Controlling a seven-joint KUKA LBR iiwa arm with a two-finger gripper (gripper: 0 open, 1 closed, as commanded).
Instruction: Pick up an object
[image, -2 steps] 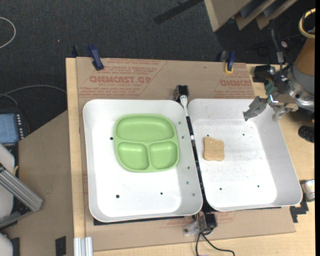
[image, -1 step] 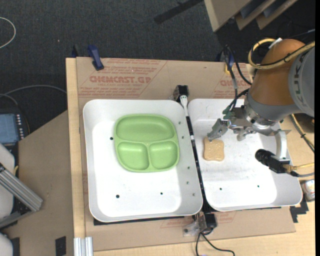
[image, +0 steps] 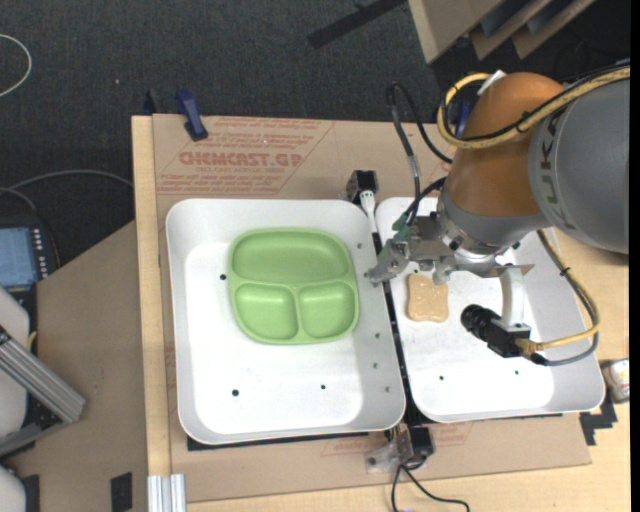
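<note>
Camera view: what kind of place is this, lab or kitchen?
Most likely a robot lab test cell, not a kitchen. Two white bins sit on a cardboard-covered bench, an arm reaches over them, and loose cables trail around. The green plate looks like a test prop.

One fixed camera looks down on me from above the table (image: 250, 160), tilted at a slant. It takes in both white bins, the left bin (image: 200, 330) and the right bin (image: 560, 390), from moderate height. My arm (image: 510, 140) comes in from its right side.
</note>
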